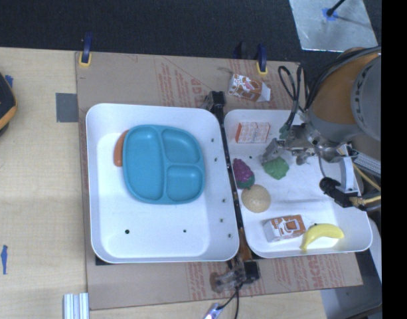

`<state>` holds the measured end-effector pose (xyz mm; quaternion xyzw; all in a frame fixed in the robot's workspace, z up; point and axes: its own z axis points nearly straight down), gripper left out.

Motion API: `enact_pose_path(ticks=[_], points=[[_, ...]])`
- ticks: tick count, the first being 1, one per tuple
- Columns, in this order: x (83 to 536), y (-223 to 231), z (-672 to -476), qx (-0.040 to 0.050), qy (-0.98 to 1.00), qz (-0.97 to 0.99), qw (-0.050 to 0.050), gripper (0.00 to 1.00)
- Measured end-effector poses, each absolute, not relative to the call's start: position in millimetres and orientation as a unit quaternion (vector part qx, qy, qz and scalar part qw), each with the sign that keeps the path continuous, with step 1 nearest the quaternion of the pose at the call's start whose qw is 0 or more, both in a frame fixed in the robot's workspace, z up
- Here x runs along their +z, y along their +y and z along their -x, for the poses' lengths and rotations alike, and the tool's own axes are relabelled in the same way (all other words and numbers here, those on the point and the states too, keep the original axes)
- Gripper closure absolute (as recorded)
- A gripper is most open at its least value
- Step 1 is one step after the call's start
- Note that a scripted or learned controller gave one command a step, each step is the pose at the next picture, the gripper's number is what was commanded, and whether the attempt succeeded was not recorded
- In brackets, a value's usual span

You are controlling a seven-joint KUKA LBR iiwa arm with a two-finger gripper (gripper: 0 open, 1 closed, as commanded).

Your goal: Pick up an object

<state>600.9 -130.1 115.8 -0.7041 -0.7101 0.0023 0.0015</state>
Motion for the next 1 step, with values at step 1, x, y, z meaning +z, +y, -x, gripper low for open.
enact_pose_path(ticks=[1], points=[[91.6, -124.7, -601.1, 0.0021, -0.709, 0.705, 0.001, 0.00]])
